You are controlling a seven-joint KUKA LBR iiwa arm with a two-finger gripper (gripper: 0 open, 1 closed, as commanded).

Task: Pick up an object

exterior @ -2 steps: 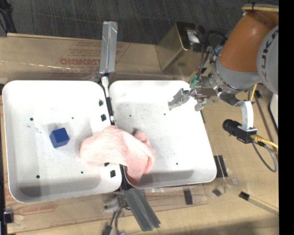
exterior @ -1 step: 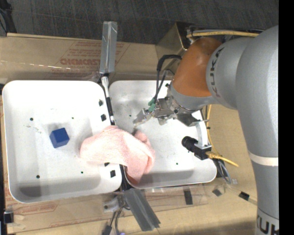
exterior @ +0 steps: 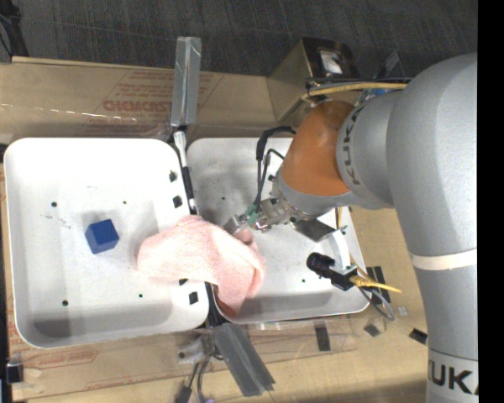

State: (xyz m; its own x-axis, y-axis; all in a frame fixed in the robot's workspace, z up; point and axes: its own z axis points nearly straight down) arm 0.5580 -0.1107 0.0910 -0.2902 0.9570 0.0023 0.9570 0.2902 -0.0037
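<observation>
**Claw at the edge of the pink cloth, grasp not yet sure**

The pink cloth (exterior: 200, 263) lies crumpled across the wall between the two bins. One part is in the left bin (exterior: 34, 225) and the other part hangs into the right bin (exterior: 227, 166). The claw (exterior: 254, 219) stands low in the right bin, just at the upper right edge of the cloth, and it seems to touch the fabric there. Whether the claw is wide or narrow I cannot tell, because the wrist and the orange band of the arm (exterior: 420, 141) cover it from above.

I judge that the step in hand is the grasp itself: the claw is at the object, but nothing shows the cloth lifted. The next move calls for a firm close on a fold of fabric and then a straight lift, high enough that the hanging part comes free of the bin wall (a soft cloth can slip out easily).

Farther away, a blue cube (exterior: 102, 235) sits alone in the left bin, well apart from the claw.
</observation>
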